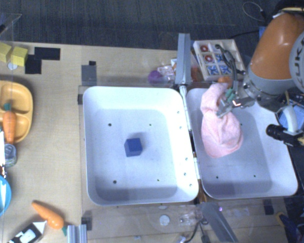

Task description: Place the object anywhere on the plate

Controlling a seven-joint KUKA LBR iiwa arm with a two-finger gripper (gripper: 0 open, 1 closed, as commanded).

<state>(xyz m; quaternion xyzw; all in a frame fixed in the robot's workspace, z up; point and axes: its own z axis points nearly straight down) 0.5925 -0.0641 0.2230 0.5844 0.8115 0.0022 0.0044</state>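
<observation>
In the right bin: I see a pink plate [220, 128], tilted and lifted at its upper end, its lower part resting on the bin floor.
Gripper: I see it [227, 104] at the plate's upper part, fingers clamped on the pink rim, so it holds the plate itself.
Arm: I see the grey arm with its orange band [278, 47] reaching in from the right, above the right bin [273, 186].
Left bin: I see a small blue cube [133, 146] lying near the middle of the left bin [96, 135], well apart from the plate.
Bench at left: I see a yellow tray [20, 103] with a carrot [9, 126] on it, and another carrot [49, 214] lower down.
</observation>
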